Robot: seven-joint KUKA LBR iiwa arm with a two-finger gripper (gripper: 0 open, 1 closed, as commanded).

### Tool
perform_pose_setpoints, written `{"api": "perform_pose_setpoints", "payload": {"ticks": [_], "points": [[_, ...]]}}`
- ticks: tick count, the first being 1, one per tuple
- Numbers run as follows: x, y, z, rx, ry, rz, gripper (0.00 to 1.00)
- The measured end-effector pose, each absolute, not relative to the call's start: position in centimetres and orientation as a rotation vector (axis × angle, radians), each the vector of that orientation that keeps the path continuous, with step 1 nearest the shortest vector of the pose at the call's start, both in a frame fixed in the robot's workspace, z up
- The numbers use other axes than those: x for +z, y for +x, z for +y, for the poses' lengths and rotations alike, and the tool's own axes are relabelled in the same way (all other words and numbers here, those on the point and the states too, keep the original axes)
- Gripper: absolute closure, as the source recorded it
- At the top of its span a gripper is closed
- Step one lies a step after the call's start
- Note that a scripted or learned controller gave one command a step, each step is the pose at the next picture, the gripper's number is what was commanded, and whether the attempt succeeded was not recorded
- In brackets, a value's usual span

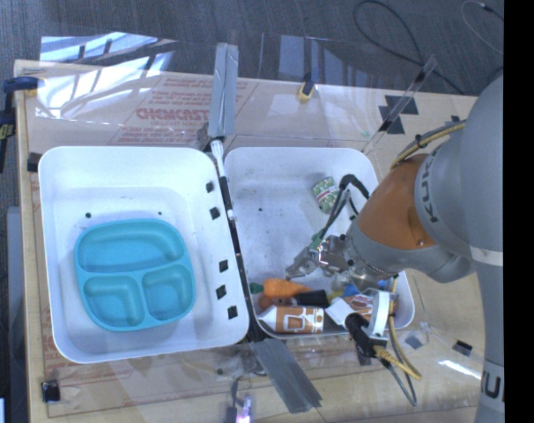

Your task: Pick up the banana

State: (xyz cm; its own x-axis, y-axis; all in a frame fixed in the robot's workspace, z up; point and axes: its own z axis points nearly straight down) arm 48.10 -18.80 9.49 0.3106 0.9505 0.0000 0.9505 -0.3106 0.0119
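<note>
1. Desk [276, 104]: under and around the right bin [276, 161], covered by a clear sheet. Printed in red, behind the bin and to its left: "CHEMCAST".
2. Arm [461, 201]: grey with an orange band, reaching over the right bin from its right side. Dark lettering on the grey shell above the band, readable only as "KU".
3. Left bin [55, 236]: touching the right bin along its left wall.
4. Blue tray [135, 271]: three compartments, lying flat in the left bin, well apart from the right bin.
5. Gripper [313, 259]: low inside the right bin, near its front half, just above the clutter. Open or closed: cannot be told.
6. Bottle [295, 321]: on its side against the right bin's front wall, orange-and-white label too blurred to read.
7. Orange piece [285, 287]: in the right bin, just behind the bottle.
8. Green crumpled wrapper [325, 192]: near the right bin's back right.
9. Banana: not told apart with certainty among the clutter at the right bin's front.
</note>
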Motion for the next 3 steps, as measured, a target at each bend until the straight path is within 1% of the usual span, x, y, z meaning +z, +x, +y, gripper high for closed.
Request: {"api": "perform_pose_setpoints", "payload": {"ticks": [1,2,3], "points": [[19.1,47.7,-5.6,-0.002,2.488,1.923,0.00],[20.3,47.6,-12.4,-0.005,2.383,2.051,0.00],[18.8,47.6,-19.8,-0.004,2.469,1.946,0.00]]}}
